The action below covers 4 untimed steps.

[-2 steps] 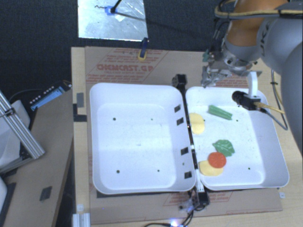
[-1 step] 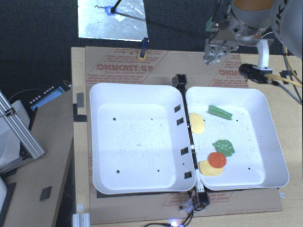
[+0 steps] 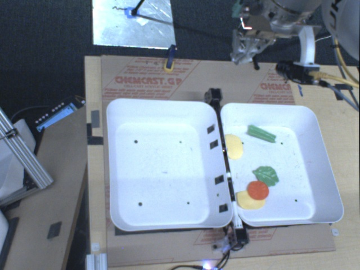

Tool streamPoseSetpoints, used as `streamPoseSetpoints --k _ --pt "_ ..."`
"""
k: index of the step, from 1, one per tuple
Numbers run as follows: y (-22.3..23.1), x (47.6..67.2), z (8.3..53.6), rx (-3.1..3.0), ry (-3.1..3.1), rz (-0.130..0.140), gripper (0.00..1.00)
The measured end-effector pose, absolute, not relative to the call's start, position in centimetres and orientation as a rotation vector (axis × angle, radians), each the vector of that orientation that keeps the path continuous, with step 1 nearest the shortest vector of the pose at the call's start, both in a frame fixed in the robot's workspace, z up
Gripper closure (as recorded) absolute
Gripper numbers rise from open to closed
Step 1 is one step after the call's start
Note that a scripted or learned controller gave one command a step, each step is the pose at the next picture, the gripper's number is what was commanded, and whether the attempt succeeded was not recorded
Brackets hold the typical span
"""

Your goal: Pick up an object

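A red disc (image 3: 258, 190) is seen in the right bin (image 3: 320, 151), lying on a yellow piece (image 3: 249, 201) just below a green leaf (image 3: 266, 175). The gripper (image 3: 246, 54) is held above the bench (image 3: 146, 77), beyond the bin; its jaws cannot be judged.

a brown board (image 3: 185, 75) with red lettering lies on the desk (image 3: 56, 173) under the two white bins. a yellow clip (image 3: 169, 65) sits at its far edge. beyond, a shiny metal sheet (image 3: 132, 16) rests on dark carpet (image 3: 39, 38).
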State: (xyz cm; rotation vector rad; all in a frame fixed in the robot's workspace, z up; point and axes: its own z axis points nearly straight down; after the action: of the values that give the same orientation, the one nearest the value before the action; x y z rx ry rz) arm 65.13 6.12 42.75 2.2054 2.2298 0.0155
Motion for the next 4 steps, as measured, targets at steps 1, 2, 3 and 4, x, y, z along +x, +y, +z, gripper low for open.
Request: streamPoseSetpoints --k 1,2,3,4 --pt "8.7 64.3 45.9 2.212 2.227 0.007 1.00" --pt "10.8 61.2 48.4 2.214 2.227 0.005 1.00" --pt "13.0 57.9 50.5 2.214 2.227 0.005 1.00" --pt "15.6 53.2 53.7 2.213 2.229 0.007 1.00"
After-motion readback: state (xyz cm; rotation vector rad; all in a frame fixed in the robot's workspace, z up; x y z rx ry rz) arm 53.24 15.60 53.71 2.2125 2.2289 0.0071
